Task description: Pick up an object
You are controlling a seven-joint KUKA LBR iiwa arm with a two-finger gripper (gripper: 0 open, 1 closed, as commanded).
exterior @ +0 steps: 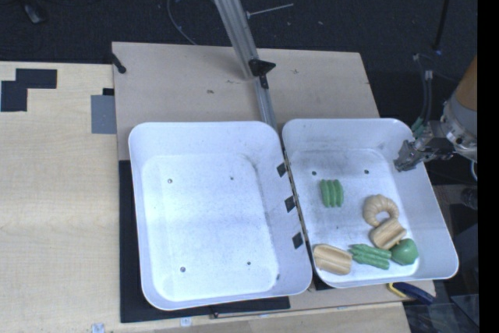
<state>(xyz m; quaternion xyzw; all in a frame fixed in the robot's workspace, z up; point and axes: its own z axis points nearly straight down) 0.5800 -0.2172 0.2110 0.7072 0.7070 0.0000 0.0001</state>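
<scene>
**A:** Objects for the pick lie clustered in the right bin [355,138], toward its five o'clock corner: a ridged green piece [331,193] nearest the middle, a tan ring-shaped pastry [380,207] at its three o'clock, a tan roll [387,233] below that, then a bread loaf [332,258], a green bean pod [369,255] and a round green item [405,251] along the six o'clock wall.

**B:** And the gripper [408,154]?

**A:** Over the bin's two o'clock rim, well apart from all of them. It is too dark and small to say how its jaws stand, and I see nothing in it.

**B:** What could spoil the try?

**A:** My guess is crowding. The roll, pod and round item touch or nearly touch, so a descent there may nudge a neighbour or close on two at once. Pieces against the wall leave little room on that side. The ridged piece stands alone, which looks safer.

**B:** The left bin [156,138]?

**A:** At nine o'clock, just beside the right one.
</scene>
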